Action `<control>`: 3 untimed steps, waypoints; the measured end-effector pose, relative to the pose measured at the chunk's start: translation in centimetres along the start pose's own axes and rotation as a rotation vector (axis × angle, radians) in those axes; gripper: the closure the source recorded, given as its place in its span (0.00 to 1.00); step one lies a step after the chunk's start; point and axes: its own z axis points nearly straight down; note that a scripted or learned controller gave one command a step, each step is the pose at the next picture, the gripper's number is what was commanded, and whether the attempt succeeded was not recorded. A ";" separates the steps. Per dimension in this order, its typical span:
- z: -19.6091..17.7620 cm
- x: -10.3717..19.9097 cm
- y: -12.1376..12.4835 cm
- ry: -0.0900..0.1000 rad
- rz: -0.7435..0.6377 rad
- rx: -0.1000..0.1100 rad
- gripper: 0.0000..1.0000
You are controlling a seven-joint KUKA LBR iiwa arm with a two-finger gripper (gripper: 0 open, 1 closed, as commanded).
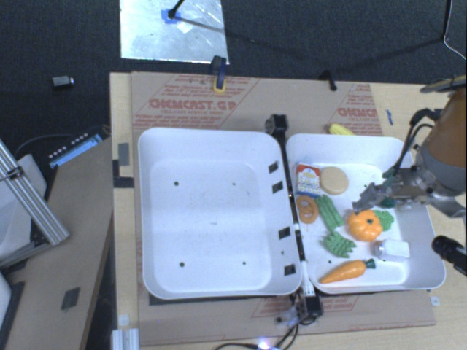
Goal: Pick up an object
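Observation:
The right bin (419, 268) holds several toy foods. An orange pumpkin (365, 225) lies near its middle, with a carrot (343, 270) toward the front edge. A tan round biscuit (335, 180) and a red and white carton (308, 179) sit at the back left. A pretzel (307, 209), a green pod (330, 212) and a leafy green piece (339, 244) lie along the left side. A small white item (392, 249) rests to the right of the pumpkin. My gripper (371, 195) reaches in from the right and hovers just behind and above the pumpkin, with nothing visibly in it.
The left bin (211, 210) sits beside the right one, with black clips along the shared edge. A yellow item (340, 130) lies on the cardboard behind the right bin. A yellow and blue clamp (219, 75) stands at the bench's far edge.

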 end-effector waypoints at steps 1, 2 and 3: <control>3.6 9.9 -0.6 0.004 -0.011 0.003 0.00; -0.7 13.6 6.0 0.001 -0.006 -0.008 0.00; -7.2 19.4 3.1 0.003 -0.007 -0.005 0.00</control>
